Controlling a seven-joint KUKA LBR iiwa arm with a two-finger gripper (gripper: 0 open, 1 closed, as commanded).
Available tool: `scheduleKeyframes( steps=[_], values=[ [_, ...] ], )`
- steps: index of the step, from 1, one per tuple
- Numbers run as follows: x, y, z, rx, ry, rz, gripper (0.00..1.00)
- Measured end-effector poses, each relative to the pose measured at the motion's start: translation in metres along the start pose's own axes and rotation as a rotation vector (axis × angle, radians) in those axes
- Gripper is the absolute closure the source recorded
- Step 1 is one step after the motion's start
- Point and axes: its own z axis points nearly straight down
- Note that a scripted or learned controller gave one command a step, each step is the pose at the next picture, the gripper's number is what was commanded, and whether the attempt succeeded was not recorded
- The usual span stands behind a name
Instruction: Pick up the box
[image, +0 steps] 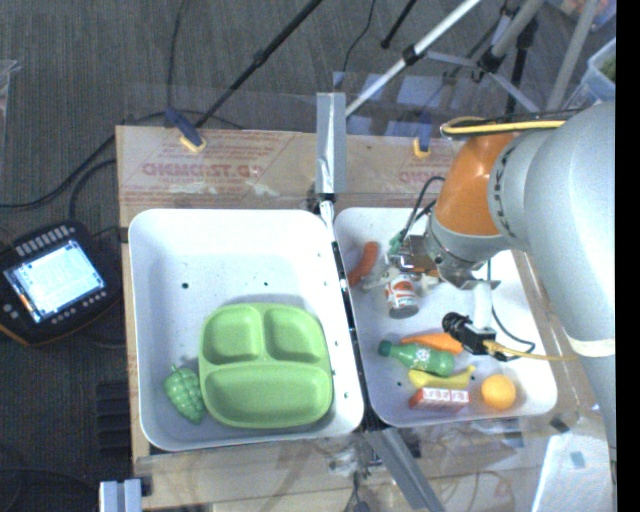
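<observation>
Camera view | fingers over can | opening: cannot tell | box untouched

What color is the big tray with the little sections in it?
Light green. The tray lies in the left bin, clearest in the camera view.

My smooth, rounded grey metal arm wears a glossy orange band above the wrist, trailing a yellow cable.
</observation>
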Motion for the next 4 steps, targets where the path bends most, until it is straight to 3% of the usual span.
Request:
scheduleKeyframes(
  steps=[1,2,3,4],
  values=[
    [-0.014,0.062,0.003,0.026,0.004,-0.055,0.00],
    [-0.004,0.058,0.003,0.034,-0.008,0.064,0.00],
    [-0.002,0.057,0.003,0.041,-0.007,0.140,0.00],
    [-0.001,0.058,-0.007,0.036,-0.008,0.142,1.00]
  ],
)
